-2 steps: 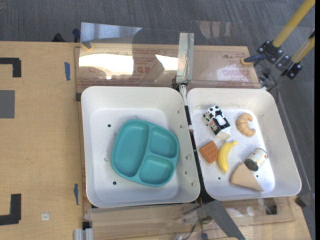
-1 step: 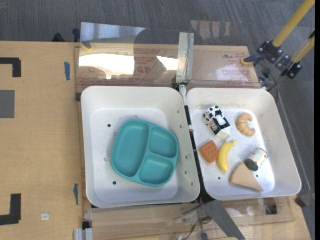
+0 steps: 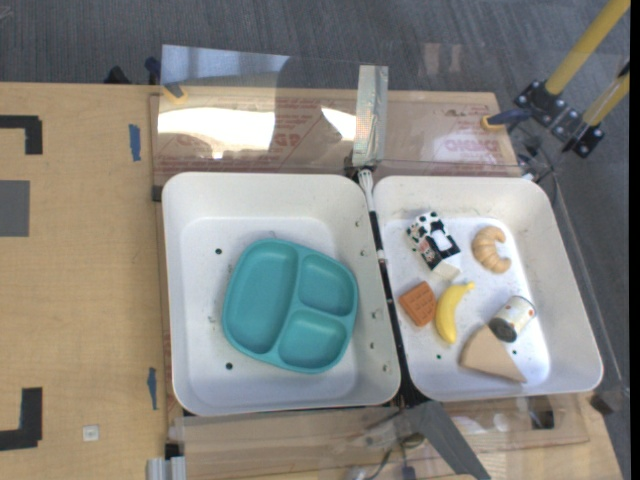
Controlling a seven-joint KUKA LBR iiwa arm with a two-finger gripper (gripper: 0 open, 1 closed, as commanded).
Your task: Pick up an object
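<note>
Here, left bin [image 3: 190, 298] — teal plate [image 3: 290, 306] centred, bare margins; right bin [image 3: 560, 268] — banana [image 3: 452, 310], croissant [image 3: 491, 248] crowded together; gripper state cannot be told.

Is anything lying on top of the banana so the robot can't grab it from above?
Nothing visible covers the banana in the right bin. It has close neighbours, though: the orange cracker is on its left, the tan wedge lies below it, and the cow toy is above. Fingers coming straight down would have little room.
</note>
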